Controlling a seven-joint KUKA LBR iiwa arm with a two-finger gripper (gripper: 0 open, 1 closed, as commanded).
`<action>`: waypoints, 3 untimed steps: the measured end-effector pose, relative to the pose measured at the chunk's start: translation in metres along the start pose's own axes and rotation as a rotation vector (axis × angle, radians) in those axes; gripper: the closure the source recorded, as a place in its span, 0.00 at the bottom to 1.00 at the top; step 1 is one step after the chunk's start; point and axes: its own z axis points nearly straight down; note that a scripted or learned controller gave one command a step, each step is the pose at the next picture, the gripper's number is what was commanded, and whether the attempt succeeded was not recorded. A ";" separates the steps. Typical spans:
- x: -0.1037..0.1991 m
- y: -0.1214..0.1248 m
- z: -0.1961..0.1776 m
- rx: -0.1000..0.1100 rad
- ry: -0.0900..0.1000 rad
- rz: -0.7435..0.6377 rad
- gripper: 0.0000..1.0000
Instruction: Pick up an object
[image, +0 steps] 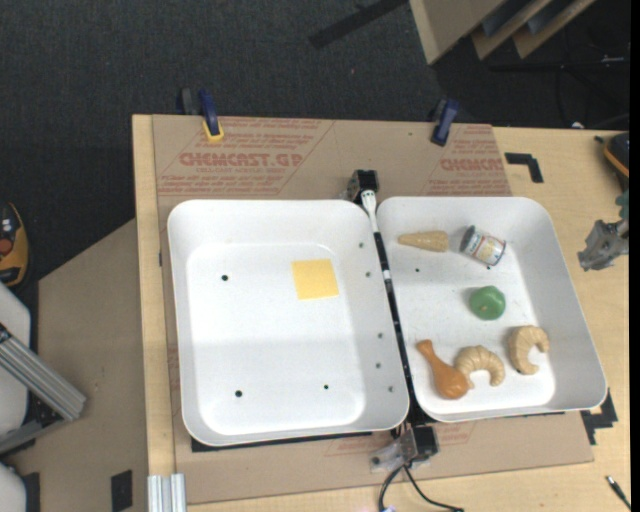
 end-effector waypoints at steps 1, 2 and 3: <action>0.079 -0.027 0.074 0.005 0.003 -0.004 1.00; 0.128 0.052 -0.025 -0.021 -0.004 -0.007 1.00; 0.141 0.022 -0.039 -0.006 -0.002 0.000 1.00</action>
